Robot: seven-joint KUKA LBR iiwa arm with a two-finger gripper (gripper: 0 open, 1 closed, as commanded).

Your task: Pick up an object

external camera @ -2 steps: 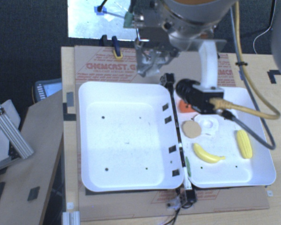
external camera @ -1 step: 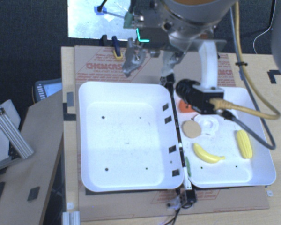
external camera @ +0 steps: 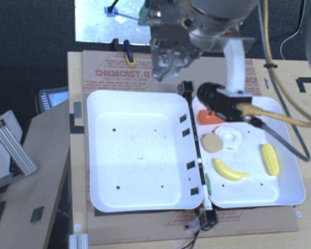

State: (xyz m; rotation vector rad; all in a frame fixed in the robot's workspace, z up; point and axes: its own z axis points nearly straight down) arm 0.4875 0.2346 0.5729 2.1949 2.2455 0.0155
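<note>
Hanging at the top centre of the frame, the grey metal two-finger gripper sits above the bins' far edge; whether it grips anything cannot be told. Lying in the right white plastic bin are a curved yellow banana, a yellow corn cob, a round tan disc and an orange piece. At centre sits the left white bin.

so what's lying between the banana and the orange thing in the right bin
In the camera view, a round tan disc lies between the banana and the orange piece, with a white object just beside it.
</note>
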